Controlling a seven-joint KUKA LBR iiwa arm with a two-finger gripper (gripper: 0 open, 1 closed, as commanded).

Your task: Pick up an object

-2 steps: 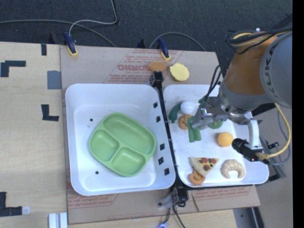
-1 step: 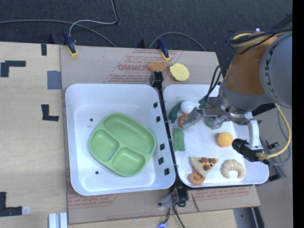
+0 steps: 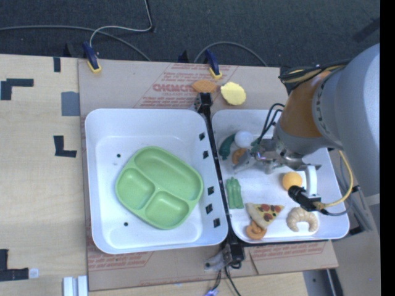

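My gripper (image 3: 252, 155) hangs low in the right bin (image 3: 327, 230), at its upper left part, among small toy foods. Right by it lie a dark green piece (image 3: 226, 144), a white ball (image 3: 244, 139) and an orange-brown bit (image 3: 238, 156). Further down the bin lie a green bean pod (image 3: 234, 192), a pizza slice (image 3: 264, 212), a small orange pretzel (image 3: 254, 230), a croissant (image 3: 302, 220) and an orange ball (image 3: 291, 180). The wrist and cables hide the fingers.
The left bin (image 3: 99, 128) holds a green divided plate (image 3: 159, 187). A yellow lemon (image 3: 233, 94) and an orange pastry (image 3: 204, 86) lie on the cardboard behind the bins. The arm's grey body covers the right side.
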